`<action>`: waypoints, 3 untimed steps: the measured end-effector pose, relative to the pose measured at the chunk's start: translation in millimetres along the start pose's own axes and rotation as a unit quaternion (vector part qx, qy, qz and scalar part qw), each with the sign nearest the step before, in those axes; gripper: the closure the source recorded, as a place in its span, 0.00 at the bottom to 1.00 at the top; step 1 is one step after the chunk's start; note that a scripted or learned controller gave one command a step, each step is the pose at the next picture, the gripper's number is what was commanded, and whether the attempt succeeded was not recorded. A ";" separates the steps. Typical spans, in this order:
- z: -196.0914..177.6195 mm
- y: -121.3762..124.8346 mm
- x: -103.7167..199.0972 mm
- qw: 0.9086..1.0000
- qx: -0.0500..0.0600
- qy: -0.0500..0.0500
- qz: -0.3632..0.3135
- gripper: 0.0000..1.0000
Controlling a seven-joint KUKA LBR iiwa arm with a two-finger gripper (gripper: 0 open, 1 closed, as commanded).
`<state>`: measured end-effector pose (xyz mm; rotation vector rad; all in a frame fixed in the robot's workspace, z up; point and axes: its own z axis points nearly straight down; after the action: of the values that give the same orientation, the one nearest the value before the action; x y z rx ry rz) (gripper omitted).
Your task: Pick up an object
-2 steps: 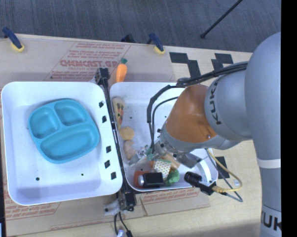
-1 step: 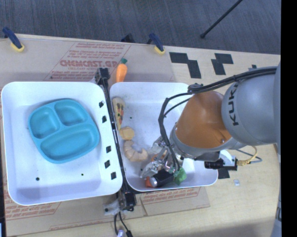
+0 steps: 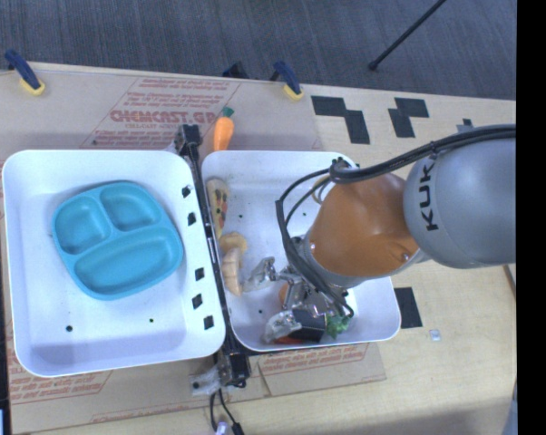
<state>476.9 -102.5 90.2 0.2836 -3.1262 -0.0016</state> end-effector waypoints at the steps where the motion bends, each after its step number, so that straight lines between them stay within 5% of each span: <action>1: -0.7 -52.2 -69.9 1.000 0.000 -0.001 -0.019 0.00; 2: 0.3 -1.5 -32.2 0.993 -0.001 0.001 -0.117 0.00; 3: -8.7 -1.5 -33.1 0.993 -0.001 0.002 -0.117 1.00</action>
<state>509.7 -98.0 98.8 0.6472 -3.0668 -0.0044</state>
